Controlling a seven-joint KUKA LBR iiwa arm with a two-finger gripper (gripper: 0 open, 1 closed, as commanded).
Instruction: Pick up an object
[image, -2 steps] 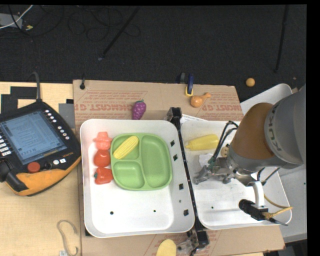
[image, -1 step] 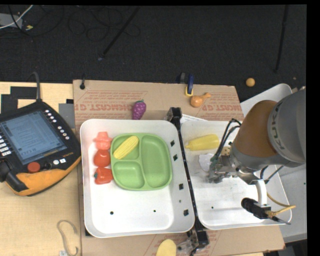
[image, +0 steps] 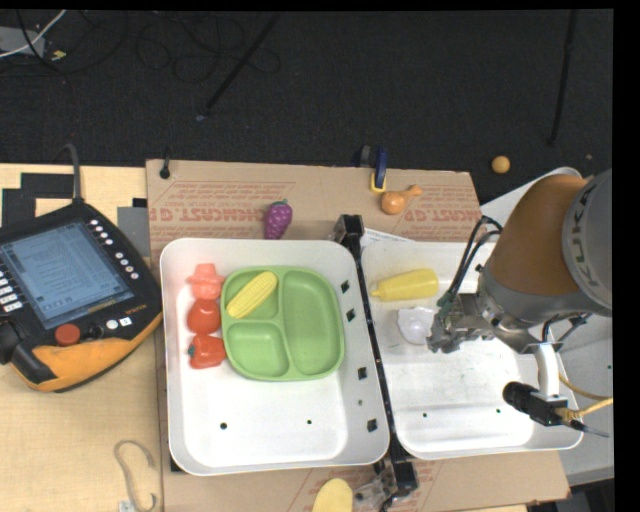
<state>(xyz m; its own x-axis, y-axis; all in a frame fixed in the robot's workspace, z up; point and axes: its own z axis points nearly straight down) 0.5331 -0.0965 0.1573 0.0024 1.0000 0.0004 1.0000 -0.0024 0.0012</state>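
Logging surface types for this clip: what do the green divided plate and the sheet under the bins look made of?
Green divided plate: probably moulded plastic, with a smooth, uniform, faintly glossy look. Brown sheet under the bins: apparently corrugated cardboard, matte, carrying red printed lettering.

Two bins are set side by side on the counter (image: 60, 440). In the left bin (image: 260, 420), a divided tray (image: 300, 335) is placed toward 12 o'clock, with a toy corn cob (image: 250, 293) in its 10 o'clock compartment. Three toy pieces (image: 204, 318) are lined up just beside the tray at 9 o'clock. In the right bin (image: 450, 420), the end effector (image: 440, 335) is lowered near the centre, with a toy bottle (image: 405, 286) at its 11 o'clock. A teach pendant (image: 70, 290) is laid at 9 o'clock of the left bin.
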